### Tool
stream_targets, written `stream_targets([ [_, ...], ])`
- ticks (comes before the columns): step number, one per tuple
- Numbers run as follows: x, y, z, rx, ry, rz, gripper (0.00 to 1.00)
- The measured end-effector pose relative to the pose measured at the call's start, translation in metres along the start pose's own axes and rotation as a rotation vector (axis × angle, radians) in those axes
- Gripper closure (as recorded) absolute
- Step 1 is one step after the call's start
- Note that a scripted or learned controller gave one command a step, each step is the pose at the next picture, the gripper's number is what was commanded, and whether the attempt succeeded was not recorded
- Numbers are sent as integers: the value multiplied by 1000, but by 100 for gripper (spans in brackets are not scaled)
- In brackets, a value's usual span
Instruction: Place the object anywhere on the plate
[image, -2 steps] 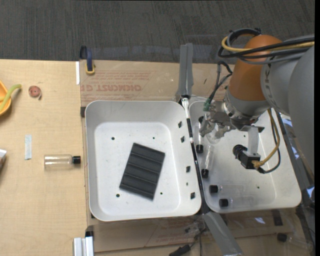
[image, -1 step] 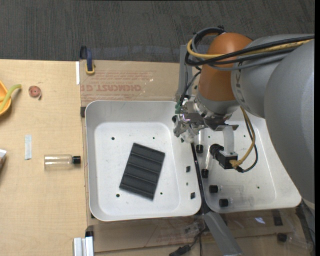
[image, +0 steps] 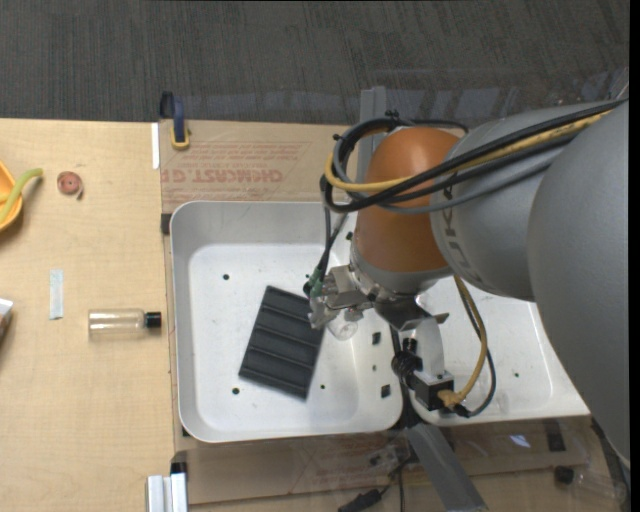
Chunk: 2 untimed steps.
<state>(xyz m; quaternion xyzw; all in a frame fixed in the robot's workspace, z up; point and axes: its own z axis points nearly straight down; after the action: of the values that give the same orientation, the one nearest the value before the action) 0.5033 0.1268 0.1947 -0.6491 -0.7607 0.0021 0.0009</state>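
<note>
A dark ribbed rectangular plate (image: 283, 343) lies tilted on the floor of the left white bin (image: 200, 250), near its middle. My gripper (image: 333, 308) hangs at the plate's upper right corner, under the orange band of the arm (image: 405, 200). A small pale, translucent thing (image: 347, 323) shows just below the gripper, beside the plate's right edge. I cannot make out whether it is held or resting on the bin floor. The arm hides much of the gripper from above.
The right bin (image: 520, 375) is largely covered by the arm. On the wooden bench to the left lie a clear bottle with a black cap (image: 122, 320), a small red disc (image: 68, 182), a pale strip (image: 56, 295) and an orange bowl (image: 8, 195).
</note>
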Motion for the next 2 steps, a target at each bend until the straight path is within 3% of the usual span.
stream_targets([
  [1, 74, -15, 53, 2, -1, 76, 100],
  [2, 22, 117, -39, -2, -2, 203, 100],
])
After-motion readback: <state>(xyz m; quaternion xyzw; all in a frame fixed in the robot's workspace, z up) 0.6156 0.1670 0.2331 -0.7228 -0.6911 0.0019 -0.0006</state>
